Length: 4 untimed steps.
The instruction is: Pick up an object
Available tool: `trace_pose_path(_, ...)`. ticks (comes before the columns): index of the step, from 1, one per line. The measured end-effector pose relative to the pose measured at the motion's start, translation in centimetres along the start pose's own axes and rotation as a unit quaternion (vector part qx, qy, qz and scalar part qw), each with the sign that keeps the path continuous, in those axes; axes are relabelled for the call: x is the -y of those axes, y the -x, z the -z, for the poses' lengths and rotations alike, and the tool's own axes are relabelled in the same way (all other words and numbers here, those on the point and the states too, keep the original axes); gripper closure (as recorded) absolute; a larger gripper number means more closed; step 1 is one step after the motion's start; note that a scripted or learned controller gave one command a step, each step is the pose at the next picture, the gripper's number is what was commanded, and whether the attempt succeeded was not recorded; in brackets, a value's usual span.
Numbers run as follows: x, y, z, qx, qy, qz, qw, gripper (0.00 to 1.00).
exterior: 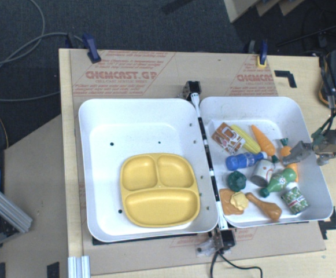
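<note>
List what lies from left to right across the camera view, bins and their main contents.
Left bin → yellow divided tray → right bin → brown snack packet → blue bottle → orange carrot → green bottle → gripper.

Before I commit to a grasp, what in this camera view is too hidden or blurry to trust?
- Gripper: small, blurred; finger state unreadable, contact with any toy unclear.
- Arm: cut off by the right edge.
- Toy pile in the right bin: pieces overlap, so the green bottle and white cup are partly hidden.
- Carton: label too small to read.
</note>
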<state>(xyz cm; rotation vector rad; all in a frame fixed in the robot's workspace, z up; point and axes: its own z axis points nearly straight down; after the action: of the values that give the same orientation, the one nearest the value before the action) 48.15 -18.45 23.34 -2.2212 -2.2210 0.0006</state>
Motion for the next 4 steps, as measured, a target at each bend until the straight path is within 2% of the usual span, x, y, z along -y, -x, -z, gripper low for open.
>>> trace_pose_path(1,-3.6,0.1,-15.5,-0.003,-0.001,0.002,1.0,0.0)
trace_pose_path(2,-6.9,-0.5,-14.9,0.001,0.002,0.002,1.0,0.0)
trace_pose_path(3,-15.4,-1.1,-15.0,-0.006,-0.004,0.002,1.0,0.0)
trace_pose_path(4,-15.4,-0.8,-13.8,-0.001,0.001,0.002,1.0,1.0)
